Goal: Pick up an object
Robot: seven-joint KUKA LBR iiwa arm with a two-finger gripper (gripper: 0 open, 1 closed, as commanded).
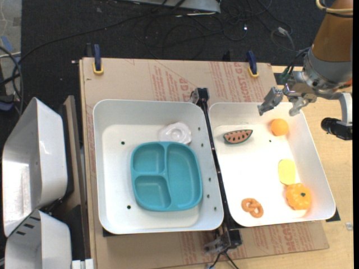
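Observation:
The right bin [314,167] holds several toy foods: a watermelon slice [238,135], an orange ball [279,127], a yellow piece [286,171], an orange pumpkin [298,196] and a pretzel [252,207]. My gripper [282,102] hangs above the bin's far edge, just above the orange ball. Its two fingers are spread wide with nothing between them.
The left bin [106,150] carries a teal divided plate [166,176] and a clear plastic lid [175,133]. A black clamp [201,96] sits at the far end of the seam between the bins. White containers [31,156] stand off the bench to the left.

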